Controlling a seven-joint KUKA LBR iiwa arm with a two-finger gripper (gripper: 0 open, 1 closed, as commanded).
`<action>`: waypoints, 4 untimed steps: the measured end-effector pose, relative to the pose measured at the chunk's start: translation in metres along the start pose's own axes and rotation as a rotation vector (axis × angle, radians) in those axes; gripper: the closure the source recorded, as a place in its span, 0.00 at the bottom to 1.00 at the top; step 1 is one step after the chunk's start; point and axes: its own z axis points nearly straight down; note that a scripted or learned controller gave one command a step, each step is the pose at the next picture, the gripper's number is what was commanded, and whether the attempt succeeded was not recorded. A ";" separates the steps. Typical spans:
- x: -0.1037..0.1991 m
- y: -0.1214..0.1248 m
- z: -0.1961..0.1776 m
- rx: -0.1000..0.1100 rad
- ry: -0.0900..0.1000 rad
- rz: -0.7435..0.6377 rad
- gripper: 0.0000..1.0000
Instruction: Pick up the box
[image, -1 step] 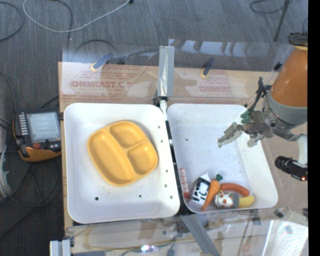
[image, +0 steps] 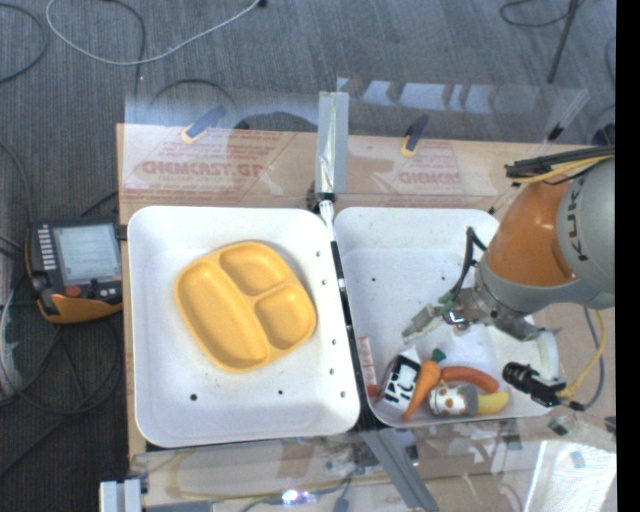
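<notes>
Two white bins sit side by side on the worktop (image: 150, 170), and nearest the camera, along the front wall of the right bin (image: 420, 255), lies a small huddle of things. The box (image: 401, 380) — small, black and white with a printed pattern — rests flat in the front-left corner, just beside the dividing wall. A toy carrot (image: 422, 386) leans against its right side, touching it, and past that lie a small bottle-like toy (image: 452, 401), a red sausage shape (image: 470, 378) and a yellow piece (image: 493, 402), all crowded together; the bin's slope toward its wall probably gathers them there. That crowding leaves the box's free side toward the bin's middle, which I judge the easier approach.

Farther back and to the right, the hand (image: 437, 315) hangs over the bin's middle, above and behind the box and apart from it. Its two fingers look spread, with nothing between them, so the pick is not yet made.

Left of the divider, the left bin (image: 160, 260) carries a yellow divided tray (image: 246, 304), well apart from the work. Beyond the worktop's left edge a handheld controller (image: 72, 265) rests on the carpeted floor (image: 80, 80) among cables.
</notes>
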 end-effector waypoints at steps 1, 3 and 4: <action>-0.018 0.064 0.001 0.001 -0.001 0.253 0.00; 0.015 0.021 0.009 -0.017 -0.003 0.497 0.00; 0.014 0.020 -0.008 0.002 0.000 0.576 0.00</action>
